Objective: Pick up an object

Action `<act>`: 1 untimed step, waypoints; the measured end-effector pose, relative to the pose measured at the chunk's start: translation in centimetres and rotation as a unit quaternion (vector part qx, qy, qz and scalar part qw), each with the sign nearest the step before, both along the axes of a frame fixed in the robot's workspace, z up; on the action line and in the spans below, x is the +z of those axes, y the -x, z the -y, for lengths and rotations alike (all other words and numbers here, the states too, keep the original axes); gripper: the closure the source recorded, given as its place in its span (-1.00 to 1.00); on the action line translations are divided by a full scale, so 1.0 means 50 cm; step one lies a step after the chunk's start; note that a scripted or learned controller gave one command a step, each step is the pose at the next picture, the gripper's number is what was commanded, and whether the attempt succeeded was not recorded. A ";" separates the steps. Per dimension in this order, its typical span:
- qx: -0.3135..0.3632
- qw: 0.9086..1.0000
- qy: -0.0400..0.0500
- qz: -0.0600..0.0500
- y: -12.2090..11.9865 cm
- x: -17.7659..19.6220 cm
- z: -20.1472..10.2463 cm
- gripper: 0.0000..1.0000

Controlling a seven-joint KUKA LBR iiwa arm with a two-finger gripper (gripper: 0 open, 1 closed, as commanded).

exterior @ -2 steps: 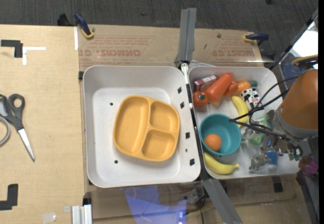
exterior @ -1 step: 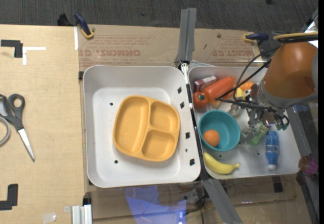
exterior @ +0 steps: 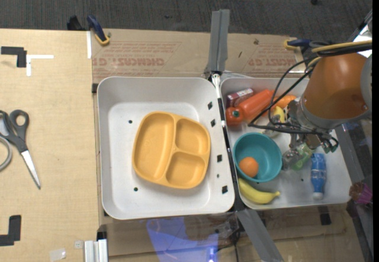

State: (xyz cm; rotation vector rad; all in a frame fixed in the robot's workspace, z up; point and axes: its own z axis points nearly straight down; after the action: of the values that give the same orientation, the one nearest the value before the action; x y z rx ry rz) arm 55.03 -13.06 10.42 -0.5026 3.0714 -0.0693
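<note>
Left bin (exterior: 112, 154): you see only the yellow divided plate (exterior: 172, 149) | Right bin (exterior: 340, 187): teal bowl (exterior: 266, 157) cradles an orange (exterior: 249, 166), banana (exterior: 257, 193) beside it, carrot (exterior: 251, 106) behind, blue bottle (exterior: 318, 175) right | Arm (exterior: 334, 86) hangs over the clutter, seemingly for a pick; jaws hidden, you cannot tell their state.
</note>
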 end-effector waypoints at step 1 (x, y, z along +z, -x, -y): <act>-0.105 0.994 -0.007 -0.001 -0.126 -0.001 0.022 -1.00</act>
State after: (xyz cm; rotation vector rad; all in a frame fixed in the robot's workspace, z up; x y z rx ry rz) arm 61.31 -14.17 10.35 -0.1774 3.1119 -0.0503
